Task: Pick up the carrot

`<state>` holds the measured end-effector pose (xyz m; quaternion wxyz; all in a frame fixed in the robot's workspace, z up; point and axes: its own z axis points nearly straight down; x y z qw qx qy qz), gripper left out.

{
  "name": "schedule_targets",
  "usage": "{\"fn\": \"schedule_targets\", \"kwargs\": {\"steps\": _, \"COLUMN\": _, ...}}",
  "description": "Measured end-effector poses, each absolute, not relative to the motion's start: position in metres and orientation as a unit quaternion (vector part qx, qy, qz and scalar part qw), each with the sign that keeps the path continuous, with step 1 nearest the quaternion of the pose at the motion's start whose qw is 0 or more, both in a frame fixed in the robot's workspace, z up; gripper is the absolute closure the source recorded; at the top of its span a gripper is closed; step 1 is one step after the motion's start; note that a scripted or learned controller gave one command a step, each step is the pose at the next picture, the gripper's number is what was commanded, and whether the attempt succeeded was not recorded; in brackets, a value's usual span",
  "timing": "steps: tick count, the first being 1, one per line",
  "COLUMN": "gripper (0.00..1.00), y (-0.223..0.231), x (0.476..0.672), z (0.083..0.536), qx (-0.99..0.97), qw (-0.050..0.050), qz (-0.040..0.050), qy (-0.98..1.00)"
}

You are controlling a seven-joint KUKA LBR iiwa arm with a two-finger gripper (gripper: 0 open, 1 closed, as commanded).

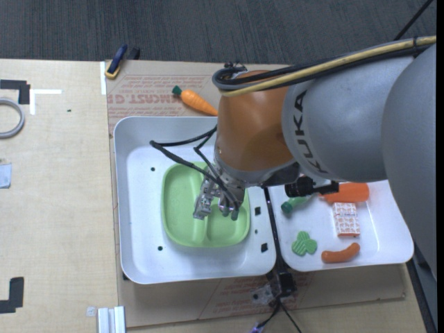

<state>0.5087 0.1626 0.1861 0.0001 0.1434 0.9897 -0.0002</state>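
my gripper (219,205) hangs over a smooth, rounded green plastic dish (182,210) in the left white bin (135,207), and i cannot tell its state from here. the carrot (195,100), one tapered orange piece with a green top, lies outside the bins on flat brown cardboard (156,92), up beyond my wrist. to the other side, the right bin (388,231) holds one sausage (340,254), one patterned packet (346,220) and one lobed green piece (303,244).
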Motion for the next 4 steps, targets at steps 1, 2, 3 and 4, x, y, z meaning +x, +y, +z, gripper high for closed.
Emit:
{"fn": "schedule_targets", "kwargs": {"steps": 1, "gripper": 1.00, "y": 0.195, "x": 0.479, "z": 0.093, "qx": 0.136, "qw": 0.001, "qz": -0.0001, "qy": 0.991}}
{"fn": "schedule_targets", "kwargs": {"steps": 2, "gripper": 1.00, "y": 0.181, "x": 0.479, "z": 0.271, "qx": 0.023, "qw": 0.002, "qz": 0.0006, "qy": 1.000}}
{"fn": "schedule_targets", "kwargs": {"steps": 3, "gripper": 1.00, "y": 0.112, "x": 0.479, "z": 0.331, "qx": 0.035, "qw": 0.003, "qz": 0.0005, "qy": 0.999}}
{"fn": "schedule_targets", "kwargs": {"steps": 4, "gripper": 1.00, "y": 0.061, "x": 0.479, "z": 0.433, "qx": 0.068, "qw": 0.004, "qz": 0.0006, "qy": 0.998}}
